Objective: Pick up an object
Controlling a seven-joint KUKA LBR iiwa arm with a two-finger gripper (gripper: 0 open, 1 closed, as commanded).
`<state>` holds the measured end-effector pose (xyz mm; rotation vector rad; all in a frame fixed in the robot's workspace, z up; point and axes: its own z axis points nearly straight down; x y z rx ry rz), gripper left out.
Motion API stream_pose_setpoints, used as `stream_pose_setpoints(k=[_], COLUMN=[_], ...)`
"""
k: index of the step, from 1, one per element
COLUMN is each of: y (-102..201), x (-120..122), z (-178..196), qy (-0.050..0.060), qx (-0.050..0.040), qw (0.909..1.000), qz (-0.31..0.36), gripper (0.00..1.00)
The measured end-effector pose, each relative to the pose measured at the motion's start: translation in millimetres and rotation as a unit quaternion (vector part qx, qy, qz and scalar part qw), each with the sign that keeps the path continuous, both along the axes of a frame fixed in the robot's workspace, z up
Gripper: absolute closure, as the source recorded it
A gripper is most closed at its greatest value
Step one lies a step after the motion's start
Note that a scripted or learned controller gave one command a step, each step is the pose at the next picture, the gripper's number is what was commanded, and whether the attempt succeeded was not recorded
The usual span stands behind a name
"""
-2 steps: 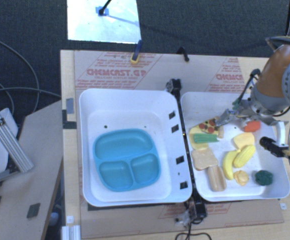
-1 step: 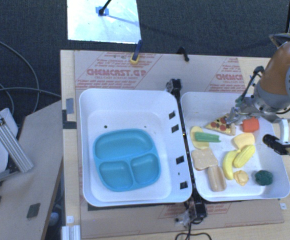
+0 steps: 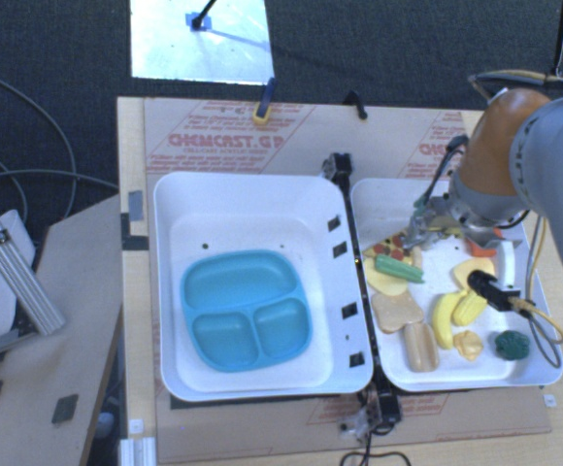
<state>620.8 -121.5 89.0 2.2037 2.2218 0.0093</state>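
On the desk [image 3: 214,129], the left bin [image 3: 252,197] carries a blue divided tray [image 3: 246,309]. At three o'clock the right bin [image 3: 388,197] holds toy food, with the arm [image 3: 524,153] leaning over it. Its gripper [image 3: 419,233] is down by the green bean [image 3: 399,269]; whether the fingers are wide or narrow, can't tell. A banana [image 3: 444,316] lies at five o'clock of it.

Probably lab: robot arm [image 3: 544,153], bench bins [image 3: 262,192]
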Motion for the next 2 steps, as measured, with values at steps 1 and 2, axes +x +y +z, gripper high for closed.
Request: stream_pose_setpoints(k=[1, 2], y=[28, 35], x=[-50, -115], z=[3, 0], qy=[-0.006, -0.001], qx=[-0.0057, -0.0005], qw=[0.9999, 1.0000], qz=[-0.007, -0.006], gripper=[1.00, 1.00])
